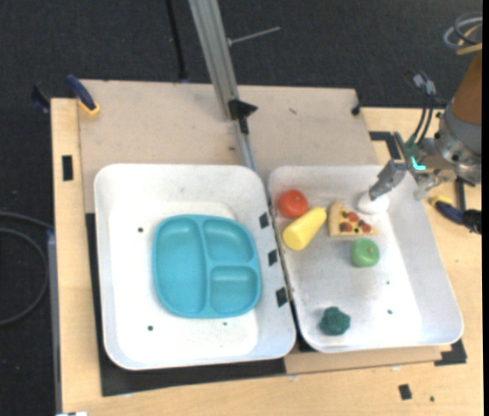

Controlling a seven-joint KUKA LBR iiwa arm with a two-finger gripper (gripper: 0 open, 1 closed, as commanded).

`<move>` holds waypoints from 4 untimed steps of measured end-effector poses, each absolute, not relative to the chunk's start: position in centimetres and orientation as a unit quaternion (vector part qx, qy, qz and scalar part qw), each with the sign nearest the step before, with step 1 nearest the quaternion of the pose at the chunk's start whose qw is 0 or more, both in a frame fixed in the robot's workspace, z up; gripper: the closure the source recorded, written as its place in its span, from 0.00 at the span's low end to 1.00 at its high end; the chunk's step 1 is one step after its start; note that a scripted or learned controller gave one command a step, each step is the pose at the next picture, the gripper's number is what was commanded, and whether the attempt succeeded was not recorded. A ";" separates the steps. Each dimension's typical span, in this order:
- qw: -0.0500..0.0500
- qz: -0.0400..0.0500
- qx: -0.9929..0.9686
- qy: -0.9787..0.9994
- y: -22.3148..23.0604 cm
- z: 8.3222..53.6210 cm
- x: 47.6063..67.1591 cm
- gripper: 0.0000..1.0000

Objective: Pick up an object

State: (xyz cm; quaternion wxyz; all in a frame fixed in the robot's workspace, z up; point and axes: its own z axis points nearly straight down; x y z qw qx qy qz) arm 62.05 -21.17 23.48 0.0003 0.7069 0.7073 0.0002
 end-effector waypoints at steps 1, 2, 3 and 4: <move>0.001 0.001 0.707 0.707 -21.2 23.6 62.1 0.00; 0.000 -0.001 0.707 0.708 -20.5 18.9 61.7 0.00; -0.001 -0.001 0.707 0.707 -20.6 12.8 61.1 0.00; 0.002 0.002 0.707 0.707 -20.7 10.6 61.4 0.00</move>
